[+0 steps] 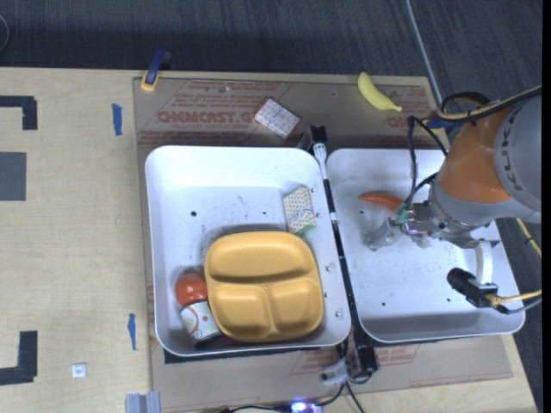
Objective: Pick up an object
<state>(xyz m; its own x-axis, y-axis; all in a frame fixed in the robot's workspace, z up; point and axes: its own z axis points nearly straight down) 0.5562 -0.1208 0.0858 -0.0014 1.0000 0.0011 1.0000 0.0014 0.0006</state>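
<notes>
1. Nearest target: carrot (380, 200), lying in the right bin (413, 317) near its far wall.
2. Gripper (380, 235) low in that bin, just beside the carrot; grip state impossible to tell (too blurred).
3. Best to centre over the carrot, align across its narrow width, then descend squarely.
4. Left bin (172, 231) with tray (263, 284) well apart: ignore.

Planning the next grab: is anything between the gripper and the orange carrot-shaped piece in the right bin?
Nothing visible. The orange carrot-shaped piece lies on the bare floor of the right white bin, just left of the gripper, with no object between them.
</notes>
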